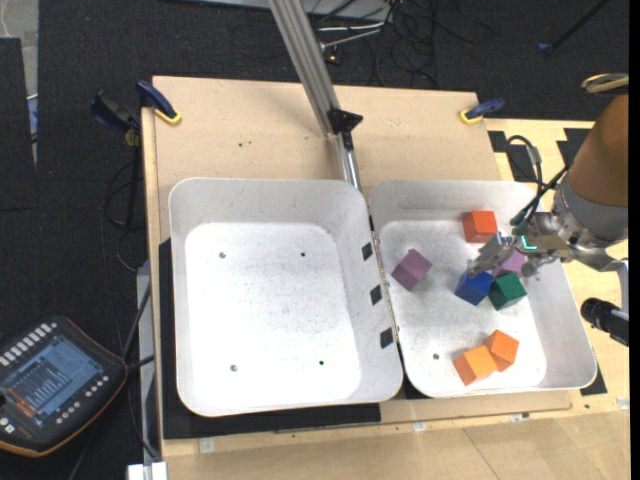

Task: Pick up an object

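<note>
Blocks lie in the right bin (560, 368) alone: three orange ones, at the far side (480, 225) and as a pair (488, 356) near the front wall, one purple (411, 268), one blue (474, 288), one green (508, 289). A further purple block (512, 264) is mostly hidden under the gripper (497, 258), which hangs just above the blue and green blocks; its spread cannot be told. The left bin (190, 298) adjoins.
</note>
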Available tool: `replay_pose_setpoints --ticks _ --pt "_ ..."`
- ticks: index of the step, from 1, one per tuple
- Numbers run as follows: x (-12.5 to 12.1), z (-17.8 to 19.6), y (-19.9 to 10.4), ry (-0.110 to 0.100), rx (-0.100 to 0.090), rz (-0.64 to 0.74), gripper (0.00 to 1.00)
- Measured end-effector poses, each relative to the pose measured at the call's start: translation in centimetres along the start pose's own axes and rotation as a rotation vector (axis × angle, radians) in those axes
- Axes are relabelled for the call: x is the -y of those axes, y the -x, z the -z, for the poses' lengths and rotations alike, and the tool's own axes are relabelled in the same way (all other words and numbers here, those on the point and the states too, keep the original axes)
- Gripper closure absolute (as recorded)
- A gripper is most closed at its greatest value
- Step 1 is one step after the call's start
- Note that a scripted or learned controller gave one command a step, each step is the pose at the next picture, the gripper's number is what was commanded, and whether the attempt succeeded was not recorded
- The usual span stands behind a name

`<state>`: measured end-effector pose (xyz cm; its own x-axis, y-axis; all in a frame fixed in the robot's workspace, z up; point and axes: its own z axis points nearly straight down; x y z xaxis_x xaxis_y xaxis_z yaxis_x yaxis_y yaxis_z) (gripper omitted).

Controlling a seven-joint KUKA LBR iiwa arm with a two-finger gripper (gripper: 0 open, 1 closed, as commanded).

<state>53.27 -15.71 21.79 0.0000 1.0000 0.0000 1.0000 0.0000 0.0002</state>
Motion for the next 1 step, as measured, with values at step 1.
replay_pose_setpoints --ticks 1 --pt "1.0 -5.02 -0.02 -0.004 -0.001 -0.001 0.0"
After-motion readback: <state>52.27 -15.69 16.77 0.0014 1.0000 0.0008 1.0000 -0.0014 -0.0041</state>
